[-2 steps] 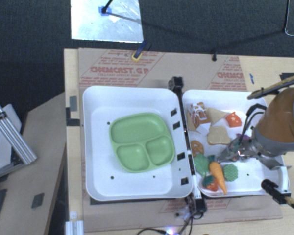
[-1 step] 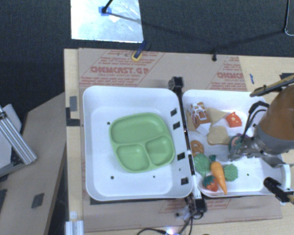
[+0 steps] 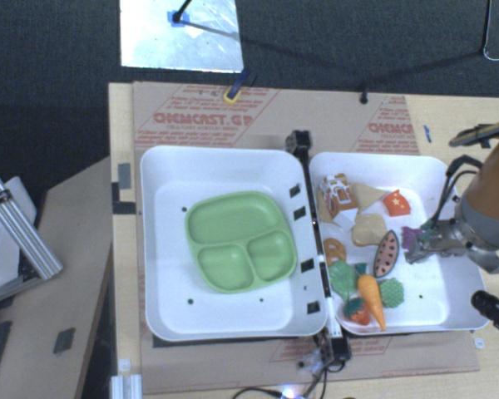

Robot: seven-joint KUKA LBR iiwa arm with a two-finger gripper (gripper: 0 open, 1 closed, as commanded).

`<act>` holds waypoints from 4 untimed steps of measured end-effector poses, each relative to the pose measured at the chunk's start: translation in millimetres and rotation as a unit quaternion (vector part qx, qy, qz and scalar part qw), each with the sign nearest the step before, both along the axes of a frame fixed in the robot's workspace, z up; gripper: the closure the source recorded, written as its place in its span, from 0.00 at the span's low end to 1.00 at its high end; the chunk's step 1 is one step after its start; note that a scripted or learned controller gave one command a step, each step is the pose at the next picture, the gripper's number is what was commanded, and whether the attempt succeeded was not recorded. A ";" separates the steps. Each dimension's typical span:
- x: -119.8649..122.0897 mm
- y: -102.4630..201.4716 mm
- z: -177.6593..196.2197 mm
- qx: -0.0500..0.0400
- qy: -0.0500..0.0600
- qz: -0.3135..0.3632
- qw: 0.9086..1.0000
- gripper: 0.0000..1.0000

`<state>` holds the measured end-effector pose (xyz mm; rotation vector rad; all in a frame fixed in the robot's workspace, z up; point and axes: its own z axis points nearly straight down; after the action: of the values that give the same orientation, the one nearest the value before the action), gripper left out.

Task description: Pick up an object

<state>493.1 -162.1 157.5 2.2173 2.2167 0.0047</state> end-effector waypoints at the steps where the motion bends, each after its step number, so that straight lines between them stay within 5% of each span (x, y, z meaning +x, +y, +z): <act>1: 7.5 0.8 63.1 0.000 -0.001 0.003 1.000 1.00; 2: 8.6 0.7 67.2 0.001 0.002 0.002 1.000 1.00; 4: 28.1 106.5 50.4 0.002 0.003 0.005 1.000 1.00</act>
<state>521.2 -55.6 207.8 2.2109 2.2331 0.0038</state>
